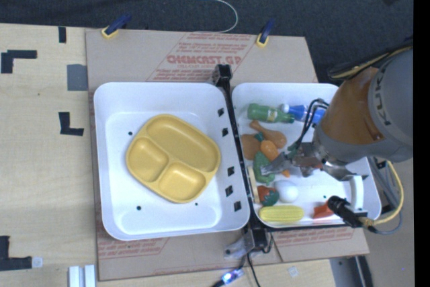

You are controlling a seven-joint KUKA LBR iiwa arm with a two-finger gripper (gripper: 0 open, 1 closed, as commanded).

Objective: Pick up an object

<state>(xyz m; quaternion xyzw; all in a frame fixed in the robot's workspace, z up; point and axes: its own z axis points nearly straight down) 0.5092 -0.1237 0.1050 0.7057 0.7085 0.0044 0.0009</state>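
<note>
You have the gripper (272,170) low in the right bin (349,92), apparently set for a grab among crowded toys, a white egg (287,193) just beneath and a corn cob (281,214) beyond; its state and target can't be told.

The arm (363,117) hides part of the right bin (306,88); tool (269,170) fingertips indistinct.
</note>
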